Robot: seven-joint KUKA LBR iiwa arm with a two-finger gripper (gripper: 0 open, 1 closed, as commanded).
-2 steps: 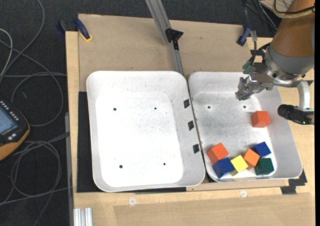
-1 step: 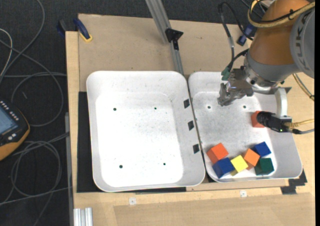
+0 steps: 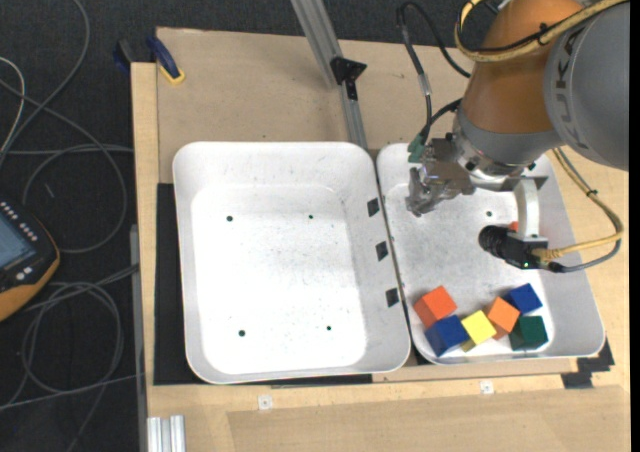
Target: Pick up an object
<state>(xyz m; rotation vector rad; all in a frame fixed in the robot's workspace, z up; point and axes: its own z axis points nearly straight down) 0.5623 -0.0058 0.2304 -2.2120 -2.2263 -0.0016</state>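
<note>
- White plastic forms both shallow bins: the left bin (image 3: 200,175) and the right bin (image 3: 575,285) sit side by side on the light wooden worktop (image 3: 250,90), their inner walls touching.
- The grey arm (image 3: 600,70), with its orange band (image 3: 515,60), reaches in from the right and hangs over the far half of the right bin.
- The gripper (image 3: 425,202) points down near the far left corner of the right bin, close to the dividing wall. Whether its fingers are apart or together cannot be told from this view; nothing is visible between them.
- The blocks lie clustered at the near end of the right bin, well apart from the gripper:
- an orange block (image 3: 435,304) at the left of the cluster;
- a blue block (image 3: 449,334) just in front of it;
- a yellow block (image 3: 478,327) beside the blue block;
- a second orange block (image 3: 503,315) right of the yellow block;
- a second blue block (image 3: 523,296) behind that one;
- a green block (image 3: 530,332) at the right of the cluster.
- A slanted metal pole (image 3: 315,25) crosses the worktop behind the bins.
- Black cables (image 3: 60,190) lie on the dark floor to the left.
</note>
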